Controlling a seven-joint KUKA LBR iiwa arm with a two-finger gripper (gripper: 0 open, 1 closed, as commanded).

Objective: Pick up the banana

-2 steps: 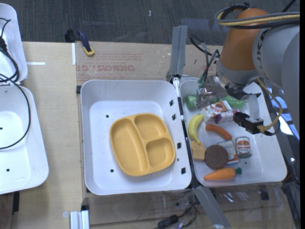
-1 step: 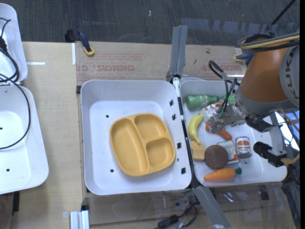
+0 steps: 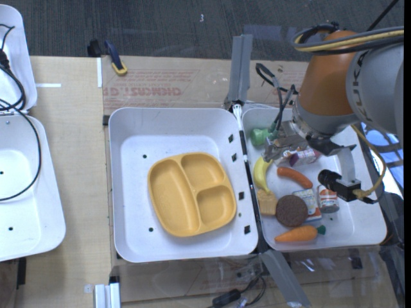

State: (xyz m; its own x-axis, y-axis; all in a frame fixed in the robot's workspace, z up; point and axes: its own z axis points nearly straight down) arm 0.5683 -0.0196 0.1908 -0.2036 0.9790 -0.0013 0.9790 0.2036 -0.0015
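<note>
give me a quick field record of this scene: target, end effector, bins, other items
target: banana, lying at the left edge of the right bin
end effector: low over the right bin, just right of the banana's top
left bin: holds a yellow divided plate
other items: two carrots, brown cookie, small can

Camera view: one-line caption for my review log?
Gripper hovers over the right bin beside the banana; yellow tray sits left.
</note>
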